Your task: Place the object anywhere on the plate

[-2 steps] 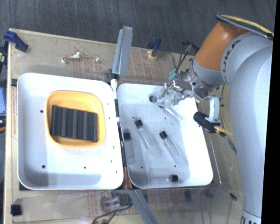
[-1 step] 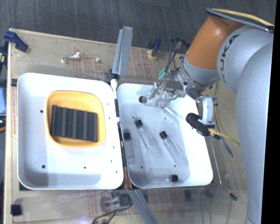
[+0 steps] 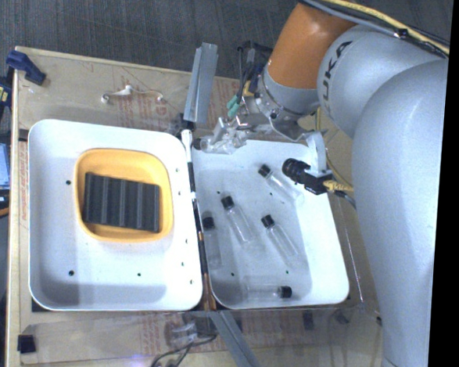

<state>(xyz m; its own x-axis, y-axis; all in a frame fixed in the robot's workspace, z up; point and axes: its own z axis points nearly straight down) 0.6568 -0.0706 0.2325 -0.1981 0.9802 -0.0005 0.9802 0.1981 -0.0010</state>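
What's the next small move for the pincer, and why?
Probably a short move down toward the nearest clear tube. The pincer sits at the far left corner of the right bin, with no tube visibly between its fingers, and the tubes lie loose on that bin's floor. The yellow plate in the left bin has no tube on it.

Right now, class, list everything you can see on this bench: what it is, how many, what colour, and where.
Bins: two, white, side by side.
Plate: one, yellow, in the left bin.
Ridged insert: one, dark grey, on the plate.
Vials: several, clear with black caps, scattered in the right bin.
Clamp: one, blue, bench's far left corner.
Arm: one, grey with orange band, over the right bin.
Gripper: one, metallic, at the right bin's far left corner.
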